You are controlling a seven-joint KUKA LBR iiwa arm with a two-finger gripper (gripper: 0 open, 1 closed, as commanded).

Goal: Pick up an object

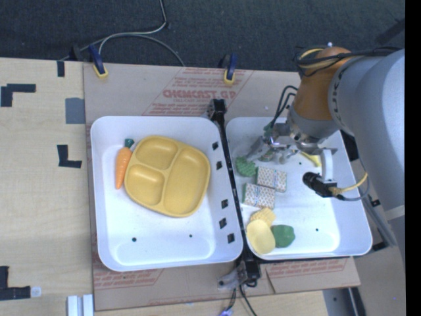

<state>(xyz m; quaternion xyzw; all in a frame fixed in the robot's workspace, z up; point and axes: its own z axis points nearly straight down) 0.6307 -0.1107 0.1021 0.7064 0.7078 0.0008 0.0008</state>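
The grey arm with its orange band (320,91) reached from the right into the far part of the right bin (352,232), its tool (276,149) low over a green object (246,167) by the divider; whether the tool was released or clenched could not be told. Nearer lay two patterned packets (265,185), a yellow piece (260,234) and a second green piece (283,235). On the tabletop (39,196), the left bin (158,245) held a yellow divided plate (167,175) with a toy carrot (122,166) just left of it.
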